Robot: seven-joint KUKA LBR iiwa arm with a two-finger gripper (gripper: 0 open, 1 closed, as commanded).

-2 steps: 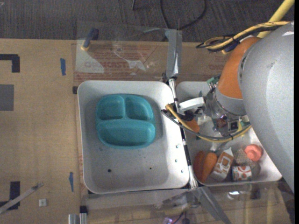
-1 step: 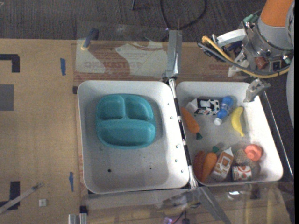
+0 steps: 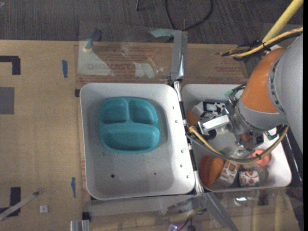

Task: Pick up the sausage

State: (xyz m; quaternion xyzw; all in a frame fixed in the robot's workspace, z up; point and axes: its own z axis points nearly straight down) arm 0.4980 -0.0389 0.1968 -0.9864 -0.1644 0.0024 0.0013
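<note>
arm's wrist low over the right bin (image 3: pixel 284 177), so the reaching step is in hand, by my reading. jaws (image 3: pixel 240 146) hidden under the wrist; cannot tell their state. sausage: possibly the pinkish piece (image 3: pixel 261 155) just right of the wrist, uncertain. next move needs a clear descent; cans (image 3: pixel 249 178), an orange object (image 3: pixel 210 170) and a yellow cable (image 3: pixel 216 150) crowd it. teal divided plate (image 3: pixel 129 124) lies in the left bin (image 3: pixel 91 177).

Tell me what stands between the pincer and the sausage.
Nothing visible: the pincer hangs in the right bin right beside a pinkish piece, probably the sausage. The arm hides part of the gap.
</note>
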